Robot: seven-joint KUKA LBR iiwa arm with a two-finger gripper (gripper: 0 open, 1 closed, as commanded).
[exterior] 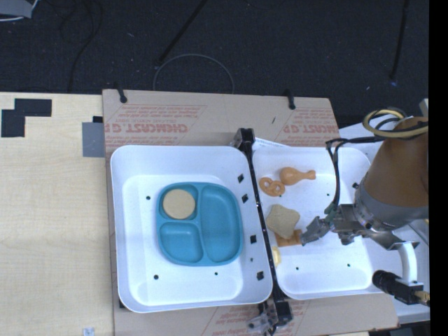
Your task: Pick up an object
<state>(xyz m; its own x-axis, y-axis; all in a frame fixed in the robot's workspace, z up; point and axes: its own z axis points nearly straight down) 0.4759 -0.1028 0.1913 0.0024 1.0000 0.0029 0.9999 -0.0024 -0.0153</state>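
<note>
the end effector [313,231] hangs low in the right bin [329,285], its opening impossible to tell, just beside a tan bread slice [282,220], near a pretzel [271,185].

A robotics lab bench is shown: two white bins [133,187] are set side by side on taped cardboard [210,121] over a light wood bench [49,222], cables [189,68] are strewn on dark carpet behind, and a grey-and-orange arm [399,173] is mounted at right.
</note>
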